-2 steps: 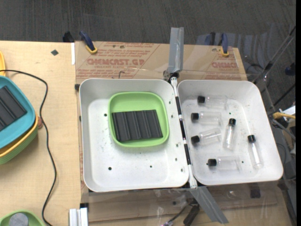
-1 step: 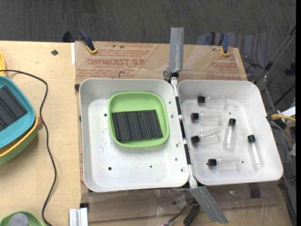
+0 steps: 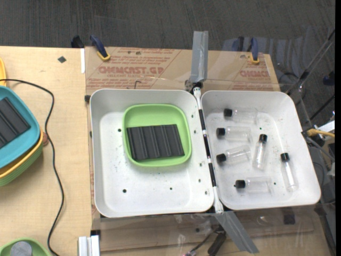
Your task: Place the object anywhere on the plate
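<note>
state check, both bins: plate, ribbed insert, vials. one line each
Square green plastic plate: flat in the left white bin, carrying the insert alone.
Dark grey ribbed rectangular insert: lying flat on the plate.
Clear plastic vials with black caps: six, all capped, on their sides, scattered in the right white bin, none on the plate.

Two bins sat side by side on the surface (image 3: 42, 207); the left bin (image 3: 106, 196) held a plate (image 3: 156, 115) bearing a ribbed pad (image 3: 155, 142), the right bin (image 3: 298, 191) held scattered vials (image 3: 259, 152)
</note>
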{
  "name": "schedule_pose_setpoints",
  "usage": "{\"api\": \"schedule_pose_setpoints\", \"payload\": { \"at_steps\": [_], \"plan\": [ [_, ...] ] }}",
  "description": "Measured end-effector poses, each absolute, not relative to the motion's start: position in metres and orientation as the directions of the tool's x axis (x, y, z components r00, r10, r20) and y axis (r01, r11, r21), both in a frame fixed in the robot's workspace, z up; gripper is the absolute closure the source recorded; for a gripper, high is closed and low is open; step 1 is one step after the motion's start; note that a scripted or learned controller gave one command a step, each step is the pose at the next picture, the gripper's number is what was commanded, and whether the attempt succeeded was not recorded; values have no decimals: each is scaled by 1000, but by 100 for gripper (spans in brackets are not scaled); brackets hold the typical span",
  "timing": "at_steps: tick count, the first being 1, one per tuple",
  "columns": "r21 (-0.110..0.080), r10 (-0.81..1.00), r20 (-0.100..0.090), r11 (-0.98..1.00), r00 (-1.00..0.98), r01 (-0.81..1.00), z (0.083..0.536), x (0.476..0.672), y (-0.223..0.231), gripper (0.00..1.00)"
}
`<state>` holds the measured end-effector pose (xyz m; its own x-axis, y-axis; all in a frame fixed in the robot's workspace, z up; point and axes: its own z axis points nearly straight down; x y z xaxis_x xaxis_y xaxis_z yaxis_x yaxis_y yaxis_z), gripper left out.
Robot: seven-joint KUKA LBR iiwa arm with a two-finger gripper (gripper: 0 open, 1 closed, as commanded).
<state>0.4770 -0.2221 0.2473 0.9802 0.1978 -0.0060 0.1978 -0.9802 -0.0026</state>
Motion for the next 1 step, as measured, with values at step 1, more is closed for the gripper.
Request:
{"api": "schedule_pose_setpoints", "payload": {
  "at_steps": [1],
  "plan": [
    [-1, 201, -4, -980, 980, 201, 255, 477, -222, 0]
  ]
}}
